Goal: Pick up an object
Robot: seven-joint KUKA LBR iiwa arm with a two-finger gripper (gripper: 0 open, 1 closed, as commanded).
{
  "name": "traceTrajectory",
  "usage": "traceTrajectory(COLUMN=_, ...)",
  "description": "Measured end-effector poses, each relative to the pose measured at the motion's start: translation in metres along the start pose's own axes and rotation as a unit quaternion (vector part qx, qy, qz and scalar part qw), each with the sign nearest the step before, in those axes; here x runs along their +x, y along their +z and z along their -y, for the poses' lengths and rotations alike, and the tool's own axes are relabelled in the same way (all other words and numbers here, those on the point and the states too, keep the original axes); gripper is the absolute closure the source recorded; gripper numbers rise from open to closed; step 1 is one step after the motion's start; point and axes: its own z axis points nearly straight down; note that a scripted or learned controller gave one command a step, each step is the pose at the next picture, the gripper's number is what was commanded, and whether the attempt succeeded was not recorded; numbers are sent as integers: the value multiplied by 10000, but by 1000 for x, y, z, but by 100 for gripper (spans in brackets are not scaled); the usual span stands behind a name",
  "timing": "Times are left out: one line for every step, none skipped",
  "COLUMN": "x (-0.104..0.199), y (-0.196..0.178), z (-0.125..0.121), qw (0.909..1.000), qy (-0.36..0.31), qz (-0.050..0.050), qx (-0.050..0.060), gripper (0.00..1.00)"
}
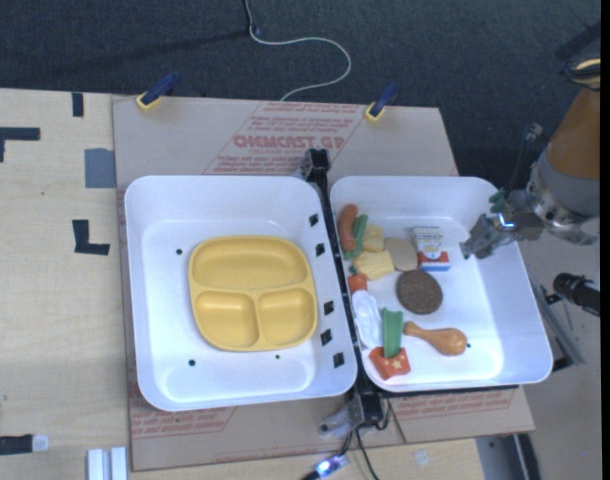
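Note:
The right white bin (505,308) holds several toy foods: a carrot (348,224), a yellow block (376,264), a brown round patty (419,291), a drumstick (437,337), a green stick (391,330) on a red piece (390,365), and a small white, red and blue box (430,249). My gripper (483,238) hangs over the bin's right side, to the right of the box and apart from it. Nothing is visible between its fingers.
The left white bin (155,268) holds a yellow divided plate (253,291). Both bins rest on cardboard (285,138) clamped at the back. A white cable (305,48) lies on the dark floor behind. The arm's orange band (575,138) is at the right edge.

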Motion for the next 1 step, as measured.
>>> traceTrajectory(x=44, y=8, z=13, qw=10000, qy=-12, qz=-6, qx=17, gripper=100)
